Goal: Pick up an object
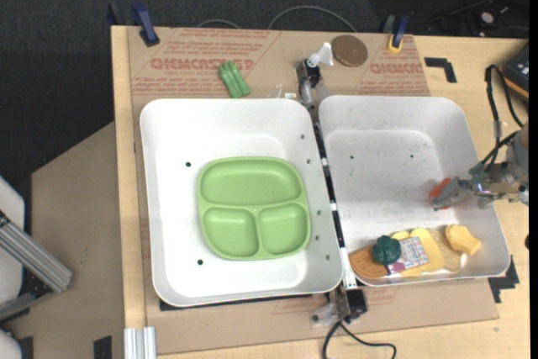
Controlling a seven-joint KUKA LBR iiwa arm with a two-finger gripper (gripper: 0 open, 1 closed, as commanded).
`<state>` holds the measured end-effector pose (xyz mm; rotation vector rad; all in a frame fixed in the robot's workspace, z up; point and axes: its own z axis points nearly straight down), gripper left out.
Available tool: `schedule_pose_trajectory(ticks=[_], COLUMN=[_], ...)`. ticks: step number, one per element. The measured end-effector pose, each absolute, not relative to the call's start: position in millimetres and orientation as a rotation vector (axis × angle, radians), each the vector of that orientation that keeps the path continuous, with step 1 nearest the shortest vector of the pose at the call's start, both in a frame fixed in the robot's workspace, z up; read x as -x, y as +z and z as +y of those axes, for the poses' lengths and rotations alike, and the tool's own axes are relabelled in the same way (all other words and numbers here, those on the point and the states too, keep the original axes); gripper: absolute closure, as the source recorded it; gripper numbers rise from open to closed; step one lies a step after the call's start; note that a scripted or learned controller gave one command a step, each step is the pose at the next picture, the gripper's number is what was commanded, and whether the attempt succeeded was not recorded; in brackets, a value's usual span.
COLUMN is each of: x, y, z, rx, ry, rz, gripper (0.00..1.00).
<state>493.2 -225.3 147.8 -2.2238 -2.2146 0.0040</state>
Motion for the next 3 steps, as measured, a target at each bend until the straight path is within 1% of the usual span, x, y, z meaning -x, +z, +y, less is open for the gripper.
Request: schedule_pose_trajectory(ticks=[1,2,3], x=[-535.8,-534.4,-527.9], y=[82,95,150], z=[-218,-222,-142], rx=[2.211,2.221,2.215], ry=[-0.008,-0.002,-0.004], rz=[-2.222,-2.224,-2.229], gripper=[0.00,1.00,1.00])
